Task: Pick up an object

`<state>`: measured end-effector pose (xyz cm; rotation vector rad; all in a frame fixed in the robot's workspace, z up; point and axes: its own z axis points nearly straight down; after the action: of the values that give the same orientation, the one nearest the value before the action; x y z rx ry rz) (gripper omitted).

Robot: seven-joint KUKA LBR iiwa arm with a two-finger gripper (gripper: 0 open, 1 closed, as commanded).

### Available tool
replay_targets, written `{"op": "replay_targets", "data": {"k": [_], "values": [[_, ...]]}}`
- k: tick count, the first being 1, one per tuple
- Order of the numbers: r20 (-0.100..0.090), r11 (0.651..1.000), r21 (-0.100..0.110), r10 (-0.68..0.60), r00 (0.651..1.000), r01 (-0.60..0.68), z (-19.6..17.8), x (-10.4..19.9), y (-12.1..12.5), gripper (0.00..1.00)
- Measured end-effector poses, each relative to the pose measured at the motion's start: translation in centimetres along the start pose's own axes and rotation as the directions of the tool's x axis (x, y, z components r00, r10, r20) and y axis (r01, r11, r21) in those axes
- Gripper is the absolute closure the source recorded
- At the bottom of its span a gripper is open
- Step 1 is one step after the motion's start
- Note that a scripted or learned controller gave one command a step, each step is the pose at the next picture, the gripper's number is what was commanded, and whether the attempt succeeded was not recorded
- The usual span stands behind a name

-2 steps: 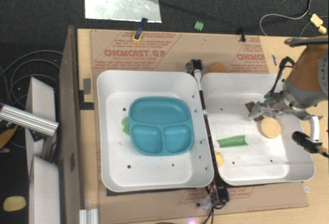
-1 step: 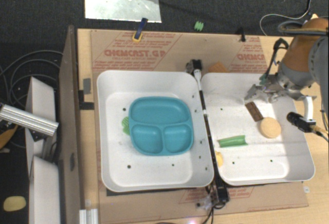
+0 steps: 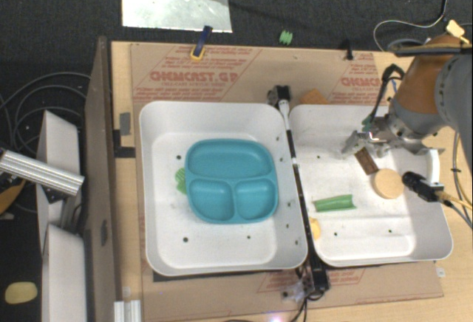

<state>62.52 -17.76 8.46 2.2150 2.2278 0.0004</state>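
My gripper (image 3: pixel 367 138) hangs low over the back of the right bin (image 3: pixel 414 239), at the end of the grey arm with the orange band (image 3: pixel 420 88). Just in front of it lies a small brown block (image 3: pixel 365 160); I cannot tell whether they touch. A round tan piece (image 3: pixel 386 183) rests to the block's right. Nearer the bin's middle lies a green pod-shaped piece (image 3: pixel 334 203). A small yellow piece (image 3: pixel 315 228) sits against the bin's left wall.
The left bin (image 3: pixel 159 165) holds a blue divided plate (image 3: pixel 231 179) with a green scrap (image 3: pixel 180 179) poking out at its left side. A black divider (image 3: pixel 291 158) runs between the bins. Cables loop at the right of the arm.
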Motion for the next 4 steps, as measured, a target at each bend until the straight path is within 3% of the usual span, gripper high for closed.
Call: {"op": "replay_targets", "data": {"k": [1,2,3,4], "values": [[0.003,1.0,-0.006,0.005,1.0,-0.005,-4.3,-3.1,0.8,0.0],[-0.001,1.0,0.002,0.004,1.0,-0.004,0.0,-1.0,-1.3,0.0],[0.001,1.0,-0.003,0.005,1.0,-0.005,-2.1,-2.9,-0.9,0.0],[0.0,1.0,0.0,0.002,1.0,-0.002,-0.8,-0.7,-2.2,0.0]]}}
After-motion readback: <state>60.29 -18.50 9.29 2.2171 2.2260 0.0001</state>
